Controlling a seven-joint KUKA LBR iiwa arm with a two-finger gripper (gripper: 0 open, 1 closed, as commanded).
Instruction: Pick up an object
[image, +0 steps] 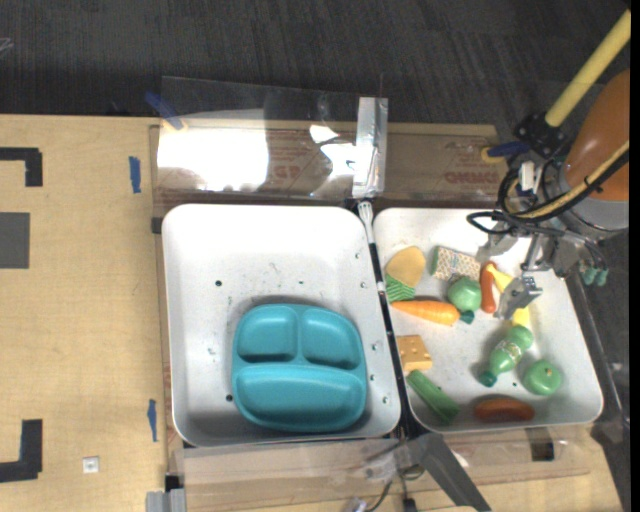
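Nearest the camera lies the teal divided tray (298, 371), a smooth moulded plastic dish with three compartments, resting in the left white bin (190, 250), well off to the side of the jaws. In the right white bin (585, 400) a scatter of toy food surrounds the gripper (518, 295), which hangs low over the middle of the pile. Its metal fingers look closed to a narrow point with nothing between them, though the view here is small and cluttered, so I cannot tell for sure.

Just below the jaws sits a yellow-topped green bottle (505, 352), tilted, and past it a green apple (542, 377) and a flat reddish sausage shape (503, 407). Beside the jaws, toward the left bin, stand an orange-red pepper piece (488, 285) and a round green ball (464, 295); farther that way lie a carrot (430, 312), a tan bread-like wedge (406, 265), an orange cracker (413, 351) and a dark green cucumber (432, 396).

All seem hollow, glossy plastic: light, stiff and slippery. The bottle is probably the likeliest pick, being closest. Its neck is narrow and rounded, so a grip across the wider body should hold better. The desk (70, 300) around the bins is plain cardboard-brown.
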